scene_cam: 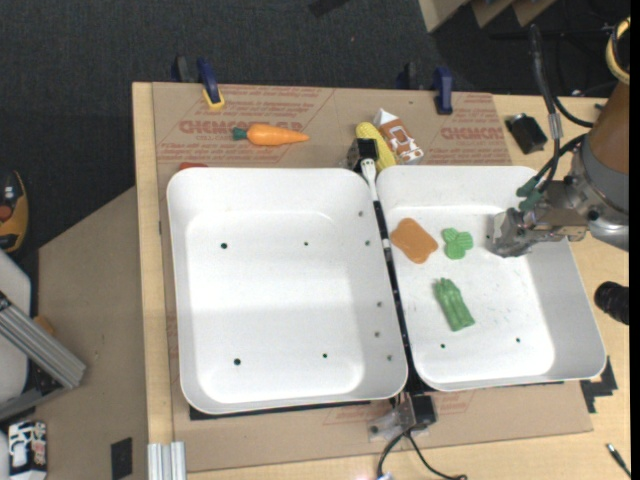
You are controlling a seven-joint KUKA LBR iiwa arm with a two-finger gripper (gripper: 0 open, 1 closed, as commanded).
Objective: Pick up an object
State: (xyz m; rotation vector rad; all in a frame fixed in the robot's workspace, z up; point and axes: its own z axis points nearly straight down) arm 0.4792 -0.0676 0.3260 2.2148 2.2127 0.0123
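A: Step in hand? The gripper (507, 236) is seen low over the right bin (560, 353), near its upper right part, at the end of the grey arm (600, 183). Nothing is seen between its fingers. Whether they are spread or closed cannot be told; the tip is a dark blur. An approach is judged to be under way, with no grasp made.

B: Candidates noted. Three objects lie in the right bin: a flat orange piece (413, 240), rounded at the corners, matte; just beside it a small bright green lobed piece (457, 243), nearest the gripper yet apart from it; lower down, a longer green ridged piece (453, 304), lying at a slant.

A: The left bin (200, 268) is smooth white plastic, shallow, with dark dots across its floor.

B: Outside the bins, on the brown board (160, 218), a toy carrot (272, 136) and a yellow item with a printed packet (398, 140) are recorded.

A: Next move, as judged: the fingers should be brought left over the lobed green piece, centred, then lowered. Its small size and the orange neighbour close by leave little room; a pinch may slip off glossy plastic.
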